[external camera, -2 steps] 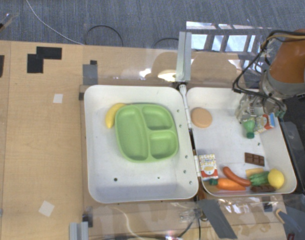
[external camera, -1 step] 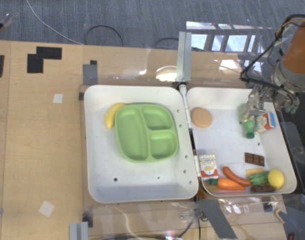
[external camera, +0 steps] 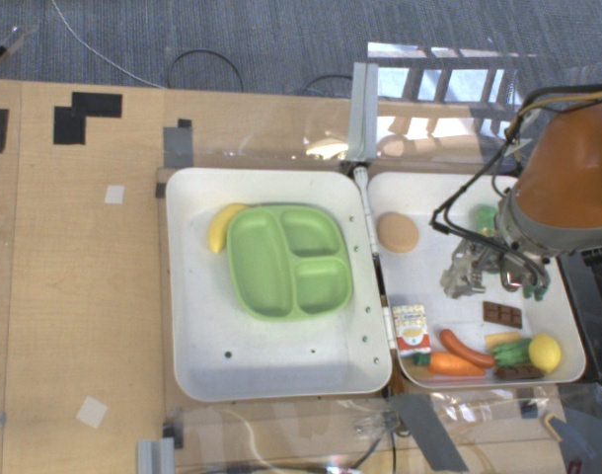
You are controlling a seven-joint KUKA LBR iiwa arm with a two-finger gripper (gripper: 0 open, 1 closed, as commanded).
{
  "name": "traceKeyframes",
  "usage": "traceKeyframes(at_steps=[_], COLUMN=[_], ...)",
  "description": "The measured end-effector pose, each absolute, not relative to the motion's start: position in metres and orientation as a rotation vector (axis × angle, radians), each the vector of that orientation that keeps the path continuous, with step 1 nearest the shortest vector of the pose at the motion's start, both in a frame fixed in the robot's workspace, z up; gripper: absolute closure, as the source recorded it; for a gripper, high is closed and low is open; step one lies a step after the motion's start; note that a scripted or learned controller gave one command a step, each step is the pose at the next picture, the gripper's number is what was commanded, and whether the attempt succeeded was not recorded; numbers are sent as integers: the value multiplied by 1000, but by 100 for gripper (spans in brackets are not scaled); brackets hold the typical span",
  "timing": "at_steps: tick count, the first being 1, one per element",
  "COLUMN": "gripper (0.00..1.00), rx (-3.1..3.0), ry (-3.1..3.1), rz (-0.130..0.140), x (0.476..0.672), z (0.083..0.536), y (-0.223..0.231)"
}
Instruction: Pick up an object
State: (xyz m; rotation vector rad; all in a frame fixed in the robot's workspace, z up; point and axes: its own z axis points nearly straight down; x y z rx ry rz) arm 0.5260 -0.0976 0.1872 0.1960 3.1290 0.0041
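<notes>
Hanging over the right bin (external camera: 577, 363), the gripper (external camera: 493, 276) sits low inside it, and whether it is released or clenched cannot be told from this slant. Nothing is seen in its grasp.

Taking the gripper as landmark: the chocolate bar (external camera: 501, 314) lies just below and slightly right of it, long axis running left to right, flat on the white floor. That looks the nearest candidate. A round tan cookie (external camera: 398, 232) lies well to its left, near the dividing wall. Further below, along the bin's near wall, crowd a small juice carton (external camera: 411, 327), a carrot (external camera: 455, 365), a sausage (external camera: 466, 349) and a lemon (external camera: 545, 352), touching or nearly so.

Room around the chocolate seems fair.
</notes>
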Motion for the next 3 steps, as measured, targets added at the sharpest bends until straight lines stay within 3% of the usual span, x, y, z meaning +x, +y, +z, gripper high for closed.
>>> traceKeyframes(at_steps=[1, 2, 3], gripper=[100, 100, 100], rx=[92, 378, -13], ry=[3120, 3112, 3133], rz=[-5, 2, -2], x=[598, 561, 519], z=[293, 240, 235], y=[-134, -98, -119])
